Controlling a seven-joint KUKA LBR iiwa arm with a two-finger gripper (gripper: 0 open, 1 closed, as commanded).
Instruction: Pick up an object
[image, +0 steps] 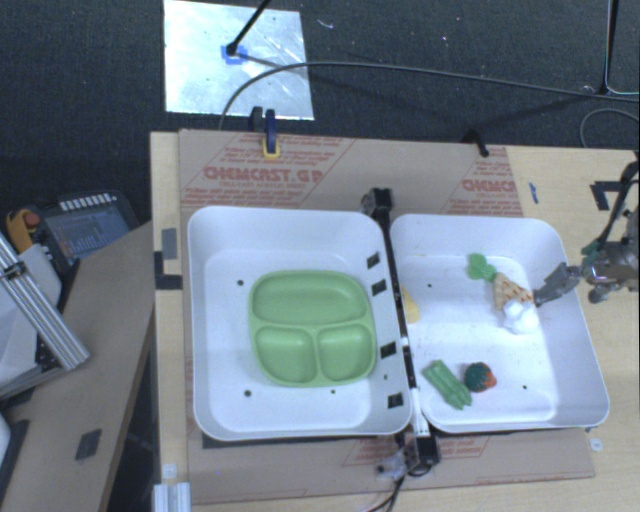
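Green bean toy (446, 385): front of right bin (560, 250), just beside strawberry (481, 376).
Pizza slice (511, 290): farther back, near the hand (553, 283).
Hand: can't tell if fingers are apart.
Green tray (306, 328): left bin (220, 300).

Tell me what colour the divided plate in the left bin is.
Light green; the divided plate shows clearly in the camera view, lying in the left bin.

green tray (306, 327) lay in left bin (215, 250), small toys (478, 376) scattered in right bin (570, 390), gripper (551, 284) at its right edge
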